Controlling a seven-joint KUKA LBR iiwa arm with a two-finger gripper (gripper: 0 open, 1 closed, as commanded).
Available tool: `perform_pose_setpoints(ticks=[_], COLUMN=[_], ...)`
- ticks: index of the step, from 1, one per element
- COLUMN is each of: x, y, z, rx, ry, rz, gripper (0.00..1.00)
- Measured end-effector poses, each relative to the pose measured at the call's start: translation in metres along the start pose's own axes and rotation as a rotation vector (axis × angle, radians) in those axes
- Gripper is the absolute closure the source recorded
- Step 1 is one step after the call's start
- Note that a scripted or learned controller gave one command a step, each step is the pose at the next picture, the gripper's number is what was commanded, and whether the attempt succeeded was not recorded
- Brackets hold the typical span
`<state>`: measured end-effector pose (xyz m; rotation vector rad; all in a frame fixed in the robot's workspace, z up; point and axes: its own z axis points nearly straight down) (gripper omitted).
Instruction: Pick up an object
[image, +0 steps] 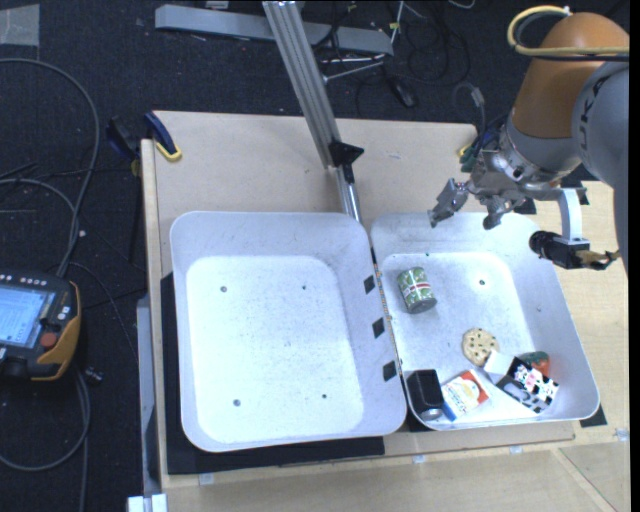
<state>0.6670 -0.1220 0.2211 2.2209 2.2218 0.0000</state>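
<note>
Leftmost on the surface (250, 160), the left bin (190, 300) plays no part in the pick for now. Everything worth grasping lies in the right bin (545, 290): a small green can (417, 289) on its side near the bin's upper left, a round cookie (480, 346) toward the middle, and along the near edge a black block (425, 391), an orange-and-white packet (466, 391) and a black-and-white cow-patterned toy (529, 382).

Farther right, the hand (470, 207) hangs above the bin's far rim, its two fingers spread apart with nothing between them. By my reading this is the approach step; no object has been chosen by contact yet. The next move calls for travelling toward the viewer over one item, likely the green can as the nearest and most isolated, lining the fingers across its narrow width, then descending before closing.
</note>
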Motion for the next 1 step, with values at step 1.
perform_pose_setpoints(ticks=[1], x=[0.0001], y=[0.0002], z=[-0.0102], rx=[-0.001], ry=[0.0], rz=[-0.001], gripper=[1.0])
